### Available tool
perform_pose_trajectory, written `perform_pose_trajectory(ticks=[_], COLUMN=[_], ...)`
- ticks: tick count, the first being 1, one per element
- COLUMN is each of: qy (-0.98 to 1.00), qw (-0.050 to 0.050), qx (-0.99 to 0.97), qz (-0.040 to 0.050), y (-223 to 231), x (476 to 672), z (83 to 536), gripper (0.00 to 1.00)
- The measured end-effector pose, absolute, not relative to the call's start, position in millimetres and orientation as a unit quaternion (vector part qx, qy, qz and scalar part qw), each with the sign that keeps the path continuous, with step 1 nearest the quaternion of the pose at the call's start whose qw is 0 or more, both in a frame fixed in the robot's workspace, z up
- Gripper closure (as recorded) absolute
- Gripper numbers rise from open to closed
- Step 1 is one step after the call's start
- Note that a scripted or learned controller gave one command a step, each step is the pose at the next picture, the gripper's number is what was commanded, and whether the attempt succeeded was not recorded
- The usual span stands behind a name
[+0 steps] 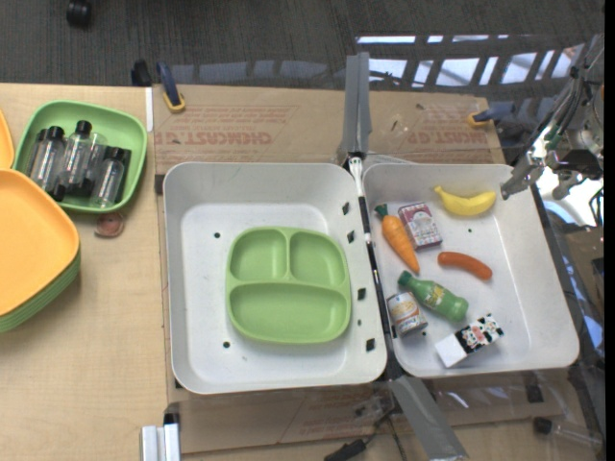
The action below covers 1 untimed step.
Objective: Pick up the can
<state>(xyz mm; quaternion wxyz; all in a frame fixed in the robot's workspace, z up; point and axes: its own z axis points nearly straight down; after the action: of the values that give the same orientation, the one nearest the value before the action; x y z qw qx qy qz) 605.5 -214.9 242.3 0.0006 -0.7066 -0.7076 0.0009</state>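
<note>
The can is small, with a silver top and a brown label. It stands in the right bin near the front left, against the divider. A green bottle lies touching its right side. My gripper hangs at the bin's far right corner, just right of the banana and well away from the can. The arm behind it is cut off by the right edge of the view.
The right bin also holds a carrot, a red box, a sausage and a cow-patterned carton. A green divided plate lies in the left bin. A green tray of bottles and orange plates sit far left.
</note>
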Motion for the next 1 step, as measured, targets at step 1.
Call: perform_pose_trajectory(ticks=[1], qy=[-0.711], qw=[0.001], qx=[-0.703], qz=[0.0012], y=[-152.0], x=[607.4], z=[114.0], gripper=[0.0])
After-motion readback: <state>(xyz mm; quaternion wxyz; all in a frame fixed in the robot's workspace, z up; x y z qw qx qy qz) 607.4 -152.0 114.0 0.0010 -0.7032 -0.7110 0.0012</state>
